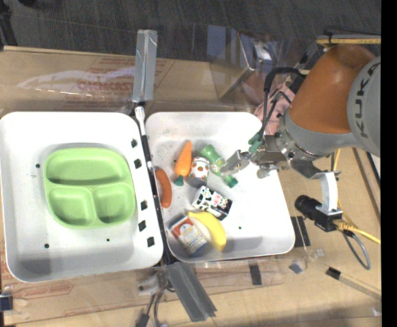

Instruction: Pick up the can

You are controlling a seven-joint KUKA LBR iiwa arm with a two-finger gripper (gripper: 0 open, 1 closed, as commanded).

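Camera view: two shallow white bins side by side; left white bin (pixel 21 251) holds a green three-compartment plastic tray (pixel 89 186). Right white bin (pixel 266 230) holds the clutter: small round can with red-and-white label (pixel 199 169) near bin centre, orange plastic carrot (pixel 183 158) just left of it, green bottle-like item (pixel 218 162) just right of it. Nearer: black-and-white patterned box (pixel 210 201), yellow banana (pixel 212 229) touching a white-orange carton (pixel 188 234), red-orange sausage-shaped toy (pixel 163 187) by the left wall. Grey arm with orange band (pixel 334 94) reaches in from right; metal gripper (pixel 241 161) sits low beside the green item, right of the can. Jaw state: cannot tell, too blurred.
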